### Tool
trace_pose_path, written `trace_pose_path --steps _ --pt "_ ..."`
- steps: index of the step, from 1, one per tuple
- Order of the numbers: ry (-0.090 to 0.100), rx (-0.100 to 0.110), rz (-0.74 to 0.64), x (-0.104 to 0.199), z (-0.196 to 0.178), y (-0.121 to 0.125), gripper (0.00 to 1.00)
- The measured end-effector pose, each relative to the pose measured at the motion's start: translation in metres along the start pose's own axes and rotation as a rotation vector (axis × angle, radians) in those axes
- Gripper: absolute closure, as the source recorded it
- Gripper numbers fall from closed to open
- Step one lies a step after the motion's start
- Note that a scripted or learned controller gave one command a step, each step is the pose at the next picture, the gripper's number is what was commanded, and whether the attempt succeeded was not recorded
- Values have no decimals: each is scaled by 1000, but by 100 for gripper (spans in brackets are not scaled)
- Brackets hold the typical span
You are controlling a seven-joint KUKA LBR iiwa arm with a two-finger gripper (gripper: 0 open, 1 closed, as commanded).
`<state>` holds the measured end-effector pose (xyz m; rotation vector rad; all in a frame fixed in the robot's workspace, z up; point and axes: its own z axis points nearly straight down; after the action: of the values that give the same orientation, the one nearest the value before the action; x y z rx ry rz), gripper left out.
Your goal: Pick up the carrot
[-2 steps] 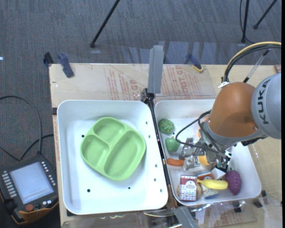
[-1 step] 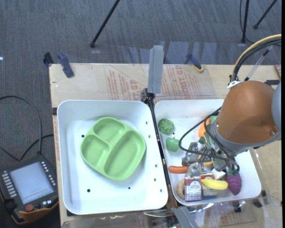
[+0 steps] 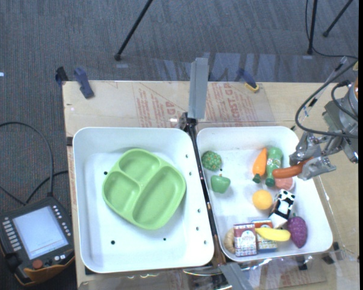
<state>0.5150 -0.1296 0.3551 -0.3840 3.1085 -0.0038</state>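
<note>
Hovering claw (image 3: pixel 311 157) near bin's rim (image 3: pixel 324 207).

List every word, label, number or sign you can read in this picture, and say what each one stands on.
Red print on the cardboard under the bins: large letters, seen upside down and partly covered, not readable for certain.
Small red-and-white carton in the right bin: it bears a label, too small to read.
Handheld pendant on the floor: its screen is blank grey, its buttons too small to read.
Nothing else bears text.
</note>
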Motion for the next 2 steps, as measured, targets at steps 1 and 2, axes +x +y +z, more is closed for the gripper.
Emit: trace_pose_path --steps 1,2 --pt "5 -2 333 -10 -129 4 100" --pt "16 -9 110 -10 6 -54 100"
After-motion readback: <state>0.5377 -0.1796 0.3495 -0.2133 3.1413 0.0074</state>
